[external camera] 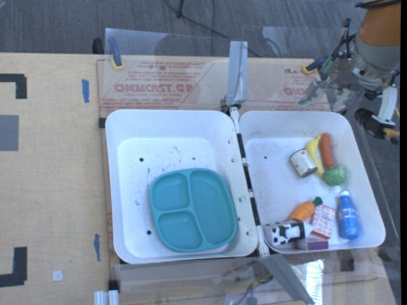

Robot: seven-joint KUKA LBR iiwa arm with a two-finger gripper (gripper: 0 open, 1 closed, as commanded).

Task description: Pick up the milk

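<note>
The milk point(285, 232) is a small black-and-white cow-patterned carton lying on its side at the front left of the right bin point(273, 146), close to the front wall. My gripper point(324, 98) hangs above the back right corner of that bin, far from the milk. Its fingers point(311, 97) are spread open with nothing between them. The orange band of the arm point(381, 14) is at the top right.
The right bin also holds a carrot point(304, 210), a red-and-white carton point(323, 222), a blue bottle point(347, 215), a small can point(303, 162), a banana point(313, 152), an orange sausage point(326, 150) and a green item point(334, 175). A teal divided plate point(191, 208) lies in the left bin point(127, 138).
</note>
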